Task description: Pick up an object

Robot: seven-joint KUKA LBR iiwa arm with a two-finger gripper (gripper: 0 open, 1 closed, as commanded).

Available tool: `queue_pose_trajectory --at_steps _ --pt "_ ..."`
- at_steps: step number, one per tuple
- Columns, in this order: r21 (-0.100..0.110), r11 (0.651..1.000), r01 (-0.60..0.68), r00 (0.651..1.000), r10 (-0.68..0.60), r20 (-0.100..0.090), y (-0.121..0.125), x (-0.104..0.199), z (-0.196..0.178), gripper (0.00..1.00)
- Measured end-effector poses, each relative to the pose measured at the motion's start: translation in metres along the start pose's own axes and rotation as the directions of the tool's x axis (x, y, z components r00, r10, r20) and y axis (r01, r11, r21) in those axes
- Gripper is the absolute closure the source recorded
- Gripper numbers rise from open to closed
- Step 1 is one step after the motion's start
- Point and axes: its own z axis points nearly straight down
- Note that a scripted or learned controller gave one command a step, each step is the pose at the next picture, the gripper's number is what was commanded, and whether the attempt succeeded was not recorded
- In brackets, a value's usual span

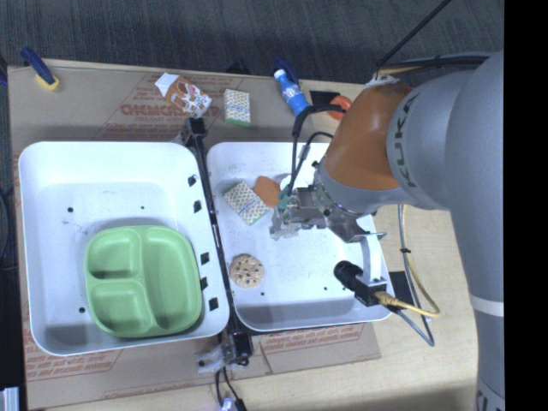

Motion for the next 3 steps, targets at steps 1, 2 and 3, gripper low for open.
queue_pose_trajectory --at_steps 1,2,3 --pt "0.002 1.0 0.0 1.0 0.0 0.0 -0.001 0.0 0.001 0.0" --pt "0.002 1.0 0.0 1.0 0.0 0.0 -0.001 0.0 0.001 0.0" --pt "0.005 1.0 0.002 1.0 -0.002 0.001 0.018 -0.016 0.053 0.0"
